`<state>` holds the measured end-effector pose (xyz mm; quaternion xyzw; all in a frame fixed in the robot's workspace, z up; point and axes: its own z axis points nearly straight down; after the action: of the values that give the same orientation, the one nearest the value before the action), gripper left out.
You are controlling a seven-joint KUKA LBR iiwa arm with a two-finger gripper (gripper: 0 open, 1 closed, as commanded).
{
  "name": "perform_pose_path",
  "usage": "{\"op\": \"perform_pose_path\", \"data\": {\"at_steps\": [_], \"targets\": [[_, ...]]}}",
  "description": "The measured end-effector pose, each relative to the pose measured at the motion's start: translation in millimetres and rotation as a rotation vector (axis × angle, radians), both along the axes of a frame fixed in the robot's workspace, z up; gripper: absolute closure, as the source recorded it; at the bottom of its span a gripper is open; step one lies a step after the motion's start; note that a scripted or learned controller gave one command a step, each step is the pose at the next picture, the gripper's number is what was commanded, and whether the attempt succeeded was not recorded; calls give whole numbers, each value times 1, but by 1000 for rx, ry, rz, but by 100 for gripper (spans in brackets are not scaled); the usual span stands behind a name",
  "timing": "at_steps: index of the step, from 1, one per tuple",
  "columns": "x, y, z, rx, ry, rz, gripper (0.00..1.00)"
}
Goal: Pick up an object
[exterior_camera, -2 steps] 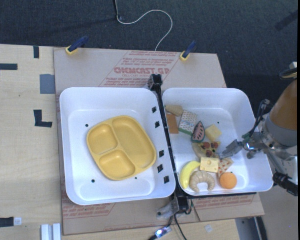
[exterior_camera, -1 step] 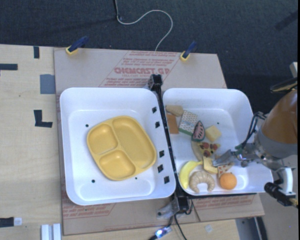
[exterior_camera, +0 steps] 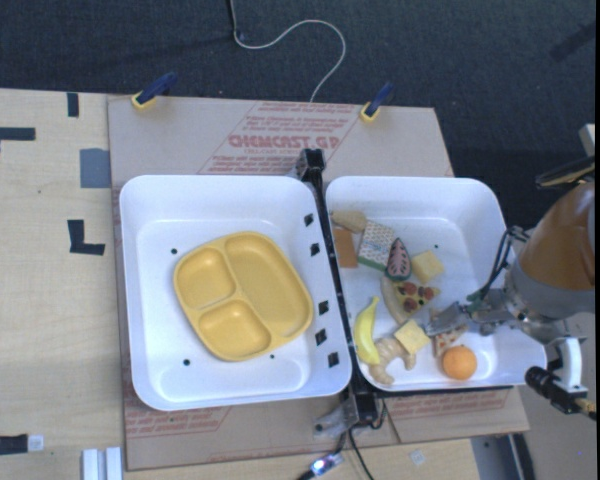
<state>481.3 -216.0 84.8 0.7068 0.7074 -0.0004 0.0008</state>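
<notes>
The right bin (exterior_camera: 475, 213) holds several toy foods. Among them are a banana (exterior_camera: 366, 330), an orange (exterior_camera: 460, 363), a pale yellow cube (exterior_camera: 412, 338), a second yellow block (exterior_camera: 427, 264), a patterned block (exterior_camera: 375, 243) and a dark wedge (exterior_camera: 398, 258). My gripper (exterior_camera: 442, 319) reaches in from the right, low over the bin's front right part. It sits just above the orange, to the right of the yellow cube, and beside a flat piece with dark spots (exterior_camera: 412, 293). No item can be seen held in it.
The left bin (exterior_camera: 140, 268) holds a yellow divided plate (exterior_camera: 242, 293). A black divider strip (exterior_camera: 325, 268) runs between the bins. The orange-banded arm (exterior_camera: 560, 253) hangs over the right bin's right rim. Cardboard (exterior_camera: 270, 138) lies under both bins.
</notes>
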Motion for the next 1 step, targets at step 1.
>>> {"op": "perform_pose_path", "data": {"at_steps": [1], "targets": [[0,0,10,0,0,0,100]]}}
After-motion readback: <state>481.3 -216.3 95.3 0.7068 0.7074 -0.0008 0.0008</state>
